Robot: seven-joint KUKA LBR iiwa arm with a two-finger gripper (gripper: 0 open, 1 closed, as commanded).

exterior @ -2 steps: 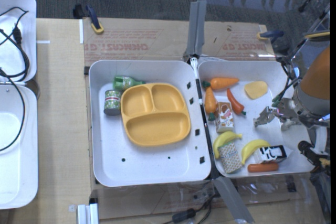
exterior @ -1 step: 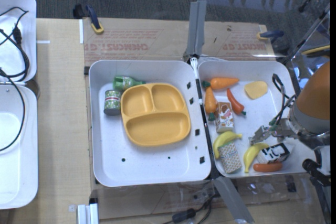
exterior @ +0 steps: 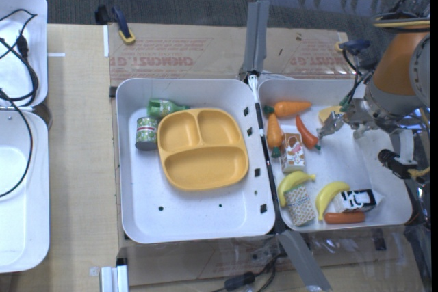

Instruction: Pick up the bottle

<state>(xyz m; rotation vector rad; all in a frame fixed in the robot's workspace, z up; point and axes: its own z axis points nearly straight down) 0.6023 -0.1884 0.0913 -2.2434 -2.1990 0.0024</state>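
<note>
Nearest the camera, along the front edge of the right white shallow bin [exterior: 400,212], lie a red sausage-shaped toy [exterior: 344,217], a black-and-white small carton [exterior: 358,199], a yellow toy banana [exterior: 331,193] and a speckled beige pouch [exterior: 300,206], with a second yellow banana [exterior: 294,182] just behind the pouch. Further in sits a small red-and-white juice box [exterior: 293,152], then a red chilli pepper toy [exterior: 306,133] and two orange toy carrots, one [exterior: 274,131] against the bin's left wall and one [exterior: 291,107] near its far left corner.

In the left white shallow bin [exterior: 137,215] a yellow three-compartment plastic plate [exterior: 202,148] fills the middle. By the plate's left rim stands a small green-labelled tin can [exterior: 146,133]. The green plastic bottle [exterior: 164,108] lies on its side near the far left corner of this bin, just behind the can and close to the plate's far left corner.

The two-finger gripper [exterior: 332,124] hangs over the far part of the right bin, near the chilli, well apart from the bottle; whether its fingers are spread or closed I cannot tell, and nothing is visibly held.

The bottle looks light, fairly stiff but smooth, so likely to roll or slip. Judging from its pose, a grasp across the middle of its body, from above, seems safest, clear of the can and plate rim
</note>
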